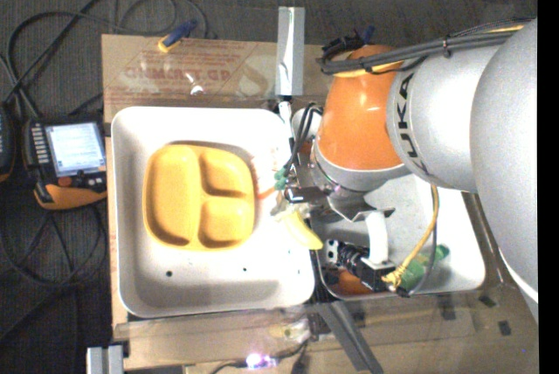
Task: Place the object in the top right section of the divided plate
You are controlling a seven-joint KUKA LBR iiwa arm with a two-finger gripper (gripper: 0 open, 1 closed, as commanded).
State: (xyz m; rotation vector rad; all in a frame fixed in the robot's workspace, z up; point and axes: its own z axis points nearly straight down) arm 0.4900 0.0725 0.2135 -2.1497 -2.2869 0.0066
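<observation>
Overhead, the grey arm with its orange band [354,123] hangs over the seam between the two shallow white bins.

Its bulk hides most of the right-hand white bin [463,263]; the tool [293,189] is largely buried beneath the wrist, so how far it is open, or whether it holds anything, cannot be told. A small yellow elongated object [301,228] shows just below the tool, slanting down to the right, near the left-hand white bin [210,285]'s right rim. The yellow divided plate [201,196] lies in the left bin. Green and orange items [419,267] sit half-hidden in the right bin.
</observation>
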